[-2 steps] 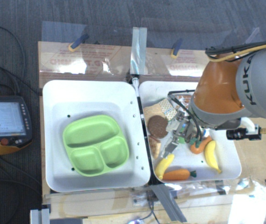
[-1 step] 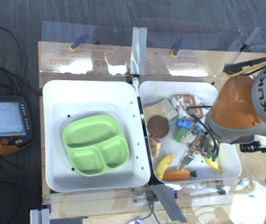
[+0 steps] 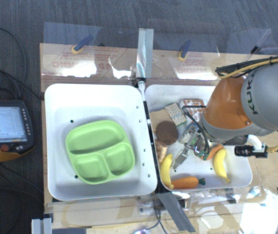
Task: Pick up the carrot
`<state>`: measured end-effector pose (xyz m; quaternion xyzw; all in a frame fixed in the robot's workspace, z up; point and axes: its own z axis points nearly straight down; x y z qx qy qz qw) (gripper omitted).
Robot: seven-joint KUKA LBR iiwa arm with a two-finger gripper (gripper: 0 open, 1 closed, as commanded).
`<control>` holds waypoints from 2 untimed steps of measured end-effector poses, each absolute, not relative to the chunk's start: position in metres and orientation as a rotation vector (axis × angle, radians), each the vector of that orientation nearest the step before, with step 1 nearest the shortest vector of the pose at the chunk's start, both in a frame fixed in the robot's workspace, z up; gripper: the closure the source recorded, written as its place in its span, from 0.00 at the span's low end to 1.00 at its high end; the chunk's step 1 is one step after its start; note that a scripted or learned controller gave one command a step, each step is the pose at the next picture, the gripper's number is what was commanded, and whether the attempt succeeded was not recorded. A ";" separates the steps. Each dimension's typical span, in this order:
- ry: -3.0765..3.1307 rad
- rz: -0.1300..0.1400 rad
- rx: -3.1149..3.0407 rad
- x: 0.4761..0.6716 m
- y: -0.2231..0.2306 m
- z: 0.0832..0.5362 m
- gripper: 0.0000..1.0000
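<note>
The arm's orange band hid much of the right bin [image 3: 246, 179]. The end effector [image 3: 181, 158] hung above the clutter, its state impossible to tell. The carrot [image 3: 184, 182] lay near the front wall, beside a banana [image 3: 165, 170]. Grey carpet surrounded the bench [image 3: 51, 62].

Grey arm [image 3: 260, 99] in from the right, orange band low. Gripper [image 3: 181, 159] angled down-left. Fingers apart, bare.

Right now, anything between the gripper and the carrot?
In the camera view, bare white bin floor separates the gripper from the carrot; a banana lies just left of that gap.
</note>
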<state>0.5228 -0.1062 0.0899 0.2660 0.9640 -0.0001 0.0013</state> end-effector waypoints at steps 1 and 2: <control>3.014 -0.001 0.830 0.526 -0.106 0.102 1.00; 3.082 -0.003 0.570 0.494 -0.117 0.195 1.00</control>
